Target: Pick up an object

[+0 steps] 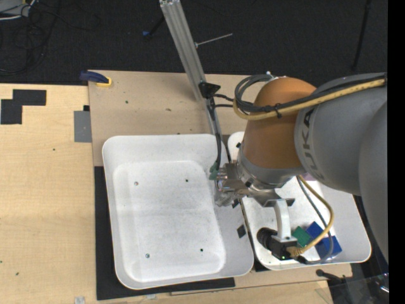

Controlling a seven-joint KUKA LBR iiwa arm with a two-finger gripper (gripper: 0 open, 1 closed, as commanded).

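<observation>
Arm from right, hand low

Pale wooden bench, black mat under the left bin, right bin just beside.

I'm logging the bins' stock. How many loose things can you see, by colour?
Green: 1, green block
Blue: 1, blue block
Black: 1, small black piece
Total: 3, all in the right-hand bin; the arm hides part of it.

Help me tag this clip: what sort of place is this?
Probably a robotics lab: a robot arm reaching in, a left bin and right bin on a bench, cables behind.
</observation>
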